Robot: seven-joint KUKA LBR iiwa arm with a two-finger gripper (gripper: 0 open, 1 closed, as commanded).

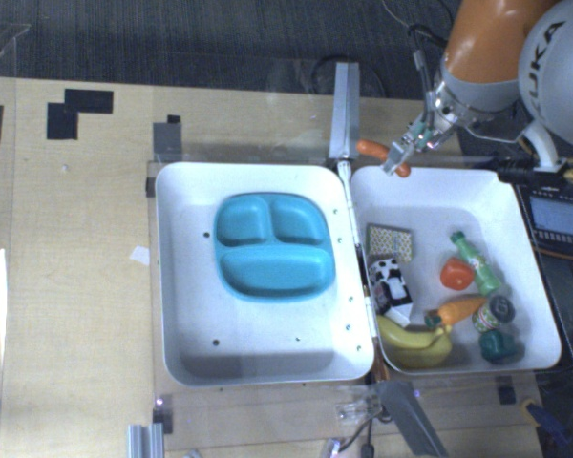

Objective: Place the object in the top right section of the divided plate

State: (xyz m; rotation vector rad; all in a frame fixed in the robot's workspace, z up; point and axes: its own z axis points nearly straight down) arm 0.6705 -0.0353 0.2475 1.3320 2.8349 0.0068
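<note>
The task's thing cannot be singled out among the items in the right white bin. Along that bin's near edge lies a yellow banana. Just beside its right end sits an orange carrot-shaped piece, and above that a round red-orange tomato-like ball touches a green plastic bottle lying at a slant. A dark teal cup-like item and a grey round-lidded item rest at the lower right corner. Near the bin's left wall are a speckled square packet and a black-and-white patterned box.

The blue divided plastic plate lies in the middle of the left white bin, two smaller sections on its far side, one large section nearer the camera.

The pincer hangs above the far left corner of the right bin, over the rim. A small orange piece shows just beside its tip; whether it is gripped cannot be told, nor how the fingers stand. Both bins rest on a pale wooden tabletop.
</note>
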